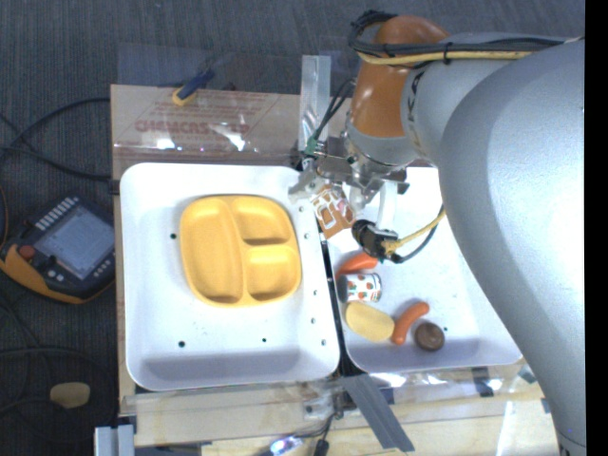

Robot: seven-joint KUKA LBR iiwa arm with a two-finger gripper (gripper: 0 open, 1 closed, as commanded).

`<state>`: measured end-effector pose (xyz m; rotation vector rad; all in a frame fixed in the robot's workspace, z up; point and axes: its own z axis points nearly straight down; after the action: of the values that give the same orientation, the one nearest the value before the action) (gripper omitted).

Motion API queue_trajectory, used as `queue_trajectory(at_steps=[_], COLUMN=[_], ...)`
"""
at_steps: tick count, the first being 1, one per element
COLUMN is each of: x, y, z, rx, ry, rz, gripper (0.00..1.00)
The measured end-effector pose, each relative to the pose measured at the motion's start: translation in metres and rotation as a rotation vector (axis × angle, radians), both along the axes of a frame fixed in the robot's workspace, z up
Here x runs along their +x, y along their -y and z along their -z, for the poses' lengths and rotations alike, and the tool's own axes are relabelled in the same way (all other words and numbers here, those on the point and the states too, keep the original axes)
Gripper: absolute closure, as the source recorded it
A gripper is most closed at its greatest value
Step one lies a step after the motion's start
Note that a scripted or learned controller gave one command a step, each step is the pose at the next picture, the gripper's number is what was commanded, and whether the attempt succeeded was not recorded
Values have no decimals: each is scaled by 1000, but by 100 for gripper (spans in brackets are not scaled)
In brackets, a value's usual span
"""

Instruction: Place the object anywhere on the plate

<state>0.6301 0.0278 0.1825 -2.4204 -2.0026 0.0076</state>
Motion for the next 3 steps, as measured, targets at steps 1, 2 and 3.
queue_trajectory(at_steps=[1, 2, 3], x=[38, 38, -16], y=[-61, -61, -89], z=[-17, -26, 30], rx=[-2, -6, 5], ry=[1, -1, -1], rz=[-213, -214, -571], gripper=[0, 100, 100])
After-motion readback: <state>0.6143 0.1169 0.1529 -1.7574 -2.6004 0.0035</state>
